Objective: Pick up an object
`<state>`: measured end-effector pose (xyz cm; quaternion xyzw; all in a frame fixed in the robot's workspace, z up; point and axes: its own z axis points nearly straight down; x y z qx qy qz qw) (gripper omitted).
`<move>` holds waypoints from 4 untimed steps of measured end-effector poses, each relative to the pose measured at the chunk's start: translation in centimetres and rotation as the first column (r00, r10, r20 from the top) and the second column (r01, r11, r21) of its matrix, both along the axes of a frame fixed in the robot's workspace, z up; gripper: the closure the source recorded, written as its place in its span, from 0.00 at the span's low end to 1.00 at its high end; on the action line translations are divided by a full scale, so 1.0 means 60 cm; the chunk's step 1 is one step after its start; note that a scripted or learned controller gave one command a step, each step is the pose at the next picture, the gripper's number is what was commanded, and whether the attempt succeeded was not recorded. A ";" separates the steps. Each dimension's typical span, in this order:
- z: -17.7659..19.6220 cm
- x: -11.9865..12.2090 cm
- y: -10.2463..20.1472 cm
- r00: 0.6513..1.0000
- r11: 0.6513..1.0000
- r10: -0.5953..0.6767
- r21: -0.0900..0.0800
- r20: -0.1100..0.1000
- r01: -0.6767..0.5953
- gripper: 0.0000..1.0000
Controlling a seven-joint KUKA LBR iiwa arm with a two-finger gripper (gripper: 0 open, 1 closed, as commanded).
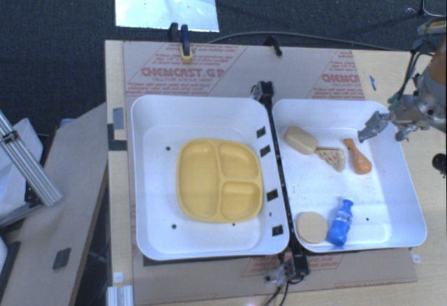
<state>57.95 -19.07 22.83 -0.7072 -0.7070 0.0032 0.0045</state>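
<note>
The right bin [401,179] held five loose objects, any of which could serve as the thing to pick up. One beige, rounded block [300,139] lay nearest the bin's far left corner. Just beside it, toward the middle, sat one tan wedge [332,157] with a speckled face, its edge close to or touching the block. One orange drumstick-shaped piece [357,156] lay just right of the wedge, its narrow end pointing away from the camera. Near the front wall there was one flat, pale round disc [312,227], and one small blue bottle [339,223] lay against the disc's right side, tilted with its cap toward the far wall.

The gripper [388,126] hovered over the far right corner of that bin, above and to the right of the drumstick piece, with nothing between its fingers. The two fingers stood apart, one reaching left and one lower right, so the hand looked spread open, touching none of the five objects.

The left bin [150,158] contained one yellow tray [220,179] with three compartments, lying flat near the middle. The two bins sat side by side on a brown board [209,67] printed with red lettering. One blue and yellow clamp [184,41] gripped the board's far edge.
</note>
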 end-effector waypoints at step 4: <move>-0.231 0.020 0.008 1.000 1.000 0.003 -0.002 0.010 -0.003 0.00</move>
